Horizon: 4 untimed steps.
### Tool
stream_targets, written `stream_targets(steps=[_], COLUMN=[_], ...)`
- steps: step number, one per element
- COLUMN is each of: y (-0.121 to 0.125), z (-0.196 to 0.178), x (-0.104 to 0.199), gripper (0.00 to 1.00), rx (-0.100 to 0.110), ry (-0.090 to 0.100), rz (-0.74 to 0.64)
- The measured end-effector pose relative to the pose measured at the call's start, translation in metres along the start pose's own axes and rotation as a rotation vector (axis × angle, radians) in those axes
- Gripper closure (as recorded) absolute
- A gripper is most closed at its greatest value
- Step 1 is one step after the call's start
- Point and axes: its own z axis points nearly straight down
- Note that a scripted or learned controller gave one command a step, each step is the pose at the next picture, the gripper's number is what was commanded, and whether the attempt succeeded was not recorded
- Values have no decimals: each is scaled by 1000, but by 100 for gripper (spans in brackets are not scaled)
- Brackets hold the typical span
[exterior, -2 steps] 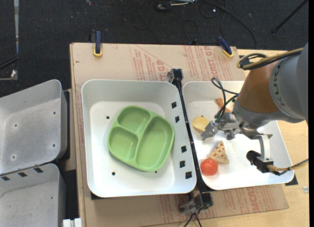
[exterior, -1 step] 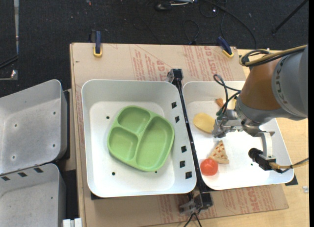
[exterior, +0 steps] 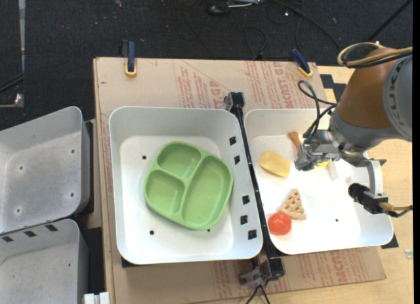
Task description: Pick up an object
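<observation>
In the right bin (exterior: 367,234) lie a yellow rounded piece (exterior: 274,163), a pizza-slice toy (exterior: 293,205), a red tomato-like ball (exterior: 280,224) and a thin orange stick (exterior: 294,140) near the back. My gripper (exterior: 310,158) hangs low over the bin's middle, just right of the yellow piece and below the orange stick. Nothing shows between its tips.
The left bin (exterior: 128,230) holds a green divided plate (exterior: 188,184). A black divider with clips runs between the bins. A grey lid-like tray (exterior: 39,165) lies off the bench to the left. The arm's cables trail over the right bin's far edge.
</observation>
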Motion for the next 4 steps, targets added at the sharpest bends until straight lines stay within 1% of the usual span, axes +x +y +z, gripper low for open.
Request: stream_targets(steps=[1, 2, 3, 4], y=[2, 3, 3, -4], z=[-43, -106, -112, -102], x=[4, 10, 10, 73], gripper=[100, 100, 100, 100], rx=[2, -1, 4, 8], ry=[1, 0, 1, 4], rz=[-1, -2, -1, -7])
